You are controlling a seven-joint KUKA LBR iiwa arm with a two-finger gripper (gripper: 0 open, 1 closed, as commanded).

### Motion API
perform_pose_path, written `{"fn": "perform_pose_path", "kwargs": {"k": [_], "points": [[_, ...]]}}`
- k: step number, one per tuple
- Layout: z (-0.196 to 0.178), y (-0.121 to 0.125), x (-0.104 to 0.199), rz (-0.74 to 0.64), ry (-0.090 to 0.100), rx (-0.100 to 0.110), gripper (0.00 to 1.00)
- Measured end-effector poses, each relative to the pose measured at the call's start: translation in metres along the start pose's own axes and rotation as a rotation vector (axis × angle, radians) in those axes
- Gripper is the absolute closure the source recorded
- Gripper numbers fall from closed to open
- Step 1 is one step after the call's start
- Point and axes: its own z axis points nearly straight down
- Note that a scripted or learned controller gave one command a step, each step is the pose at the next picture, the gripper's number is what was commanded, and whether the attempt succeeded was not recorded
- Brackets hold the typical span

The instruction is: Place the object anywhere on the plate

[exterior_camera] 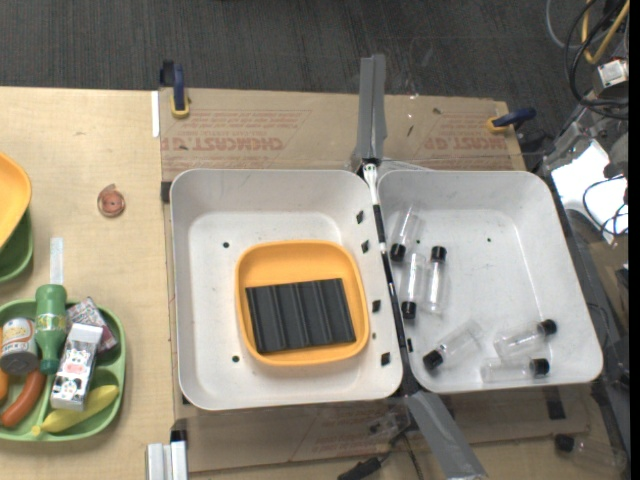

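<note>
An orange plate (298, 254) with rounded corners sits in the middle of the left white bin (200, 218). A dark grey ribbed slab (300, 315) lies flat on the plate and covers most of its floor. The right white bin (500, 208) holds several clear vials with black caps. One vial (405, 234) lies near the divider. Another (435, 274) lies just right of it. A third (452, 347) is at the front, with more (525, 339) toward the front right corner.
On the bench to the left stands a green tray (110, 400) of toy food and bottles. A yellow bowl (10, 203) and a small pink disc (111, 202) lie farther back. Blue clamps (172, 83) hold cardboard (250, 128) behind the bins.
</note>
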Motion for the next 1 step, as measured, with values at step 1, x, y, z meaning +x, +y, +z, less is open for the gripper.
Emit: {"fn": "perform_pose_path", "kwargs": {"k": [1], "points": [[-0.0257, 0.0001, 0.0, -0.306, -0.001, -0.001, 0.0]]}}
